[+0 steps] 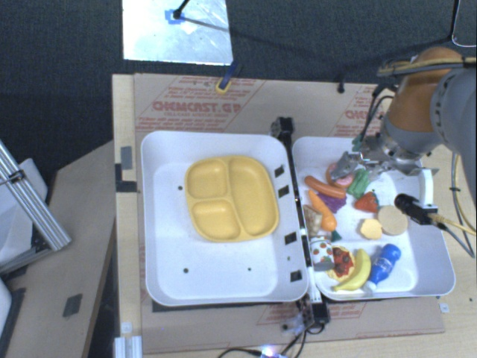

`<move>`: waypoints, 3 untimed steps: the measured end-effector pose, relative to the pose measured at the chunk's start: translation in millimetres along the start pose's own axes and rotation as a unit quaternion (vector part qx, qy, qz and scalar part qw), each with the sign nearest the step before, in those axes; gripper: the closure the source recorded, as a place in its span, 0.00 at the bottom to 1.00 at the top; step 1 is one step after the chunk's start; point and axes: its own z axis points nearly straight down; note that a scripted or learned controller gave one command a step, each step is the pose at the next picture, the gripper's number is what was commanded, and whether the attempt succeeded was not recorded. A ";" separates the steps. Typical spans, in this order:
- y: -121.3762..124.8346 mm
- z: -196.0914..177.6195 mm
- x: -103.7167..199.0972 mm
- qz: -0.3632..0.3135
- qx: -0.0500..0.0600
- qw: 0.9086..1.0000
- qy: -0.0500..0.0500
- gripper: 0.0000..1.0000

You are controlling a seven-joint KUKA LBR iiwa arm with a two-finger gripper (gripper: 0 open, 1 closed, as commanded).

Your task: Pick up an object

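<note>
While the gripper (349,166) is hovering over crowded toy food (339,200) at right of frame, finger state is indeterminable; clutter is risking a missed grasp.

A dark blue-grey carpeted floor (59,58) fills the surroundings from nine o'clock round to two o'clock. On it, toward twelve o'clock, lies a shiny square metal plate (177,21) with a thin dark rod slanting across it. The pale wooden desk (82,200) spreads over the middle, topped by a cardboard sheet (197,103) printed with red lettering. At eight o'clock, slanted aluminium rails (26,200) lean over the desk's edge.
</note>
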 end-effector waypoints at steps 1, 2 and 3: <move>3.3 41.5 -2.8 0.000 -0.006 1.000 -0.004 0.00; 6.0 25.9 -3.3 0.000 -0.009 1.000 -0.004 1.00; 1.4 -31.2 -11.0 0.000 -0.004 1.000 -0.001 1.00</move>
